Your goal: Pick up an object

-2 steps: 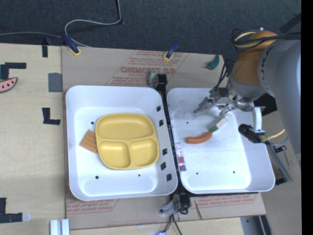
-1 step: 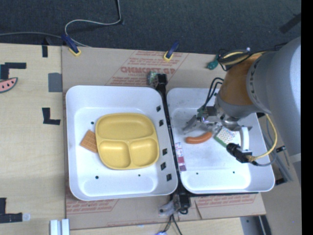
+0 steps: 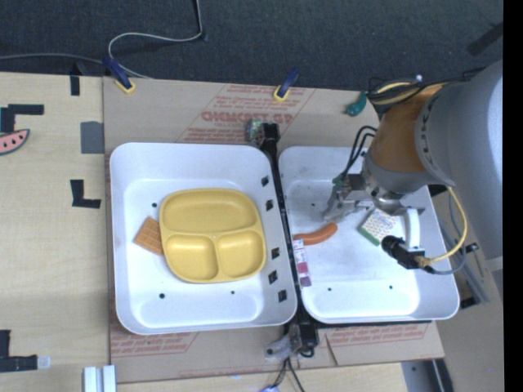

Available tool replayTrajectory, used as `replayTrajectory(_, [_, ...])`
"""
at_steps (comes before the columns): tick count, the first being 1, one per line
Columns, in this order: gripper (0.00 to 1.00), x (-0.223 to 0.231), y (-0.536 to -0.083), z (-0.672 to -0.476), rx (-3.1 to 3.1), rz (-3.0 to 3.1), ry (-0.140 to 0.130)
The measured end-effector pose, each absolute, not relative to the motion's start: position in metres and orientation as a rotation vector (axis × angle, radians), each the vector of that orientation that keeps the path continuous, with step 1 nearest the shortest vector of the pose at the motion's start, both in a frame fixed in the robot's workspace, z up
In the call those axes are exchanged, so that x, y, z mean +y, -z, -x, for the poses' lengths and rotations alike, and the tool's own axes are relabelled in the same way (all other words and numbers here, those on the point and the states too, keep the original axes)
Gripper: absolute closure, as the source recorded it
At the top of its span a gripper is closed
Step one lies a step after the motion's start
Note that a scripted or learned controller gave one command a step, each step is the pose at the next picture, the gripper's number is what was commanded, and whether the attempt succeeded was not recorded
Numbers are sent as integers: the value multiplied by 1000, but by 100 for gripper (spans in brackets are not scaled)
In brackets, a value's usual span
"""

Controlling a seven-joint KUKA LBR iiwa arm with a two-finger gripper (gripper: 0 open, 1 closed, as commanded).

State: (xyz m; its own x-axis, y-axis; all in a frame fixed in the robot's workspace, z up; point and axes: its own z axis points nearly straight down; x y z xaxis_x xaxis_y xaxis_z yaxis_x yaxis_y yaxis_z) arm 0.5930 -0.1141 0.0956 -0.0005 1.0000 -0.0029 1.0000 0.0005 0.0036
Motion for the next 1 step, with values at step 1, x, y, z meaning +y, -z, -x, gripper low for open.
replayTrajectory(1, [0,-114,-95,-593,2219,-2218,-1])
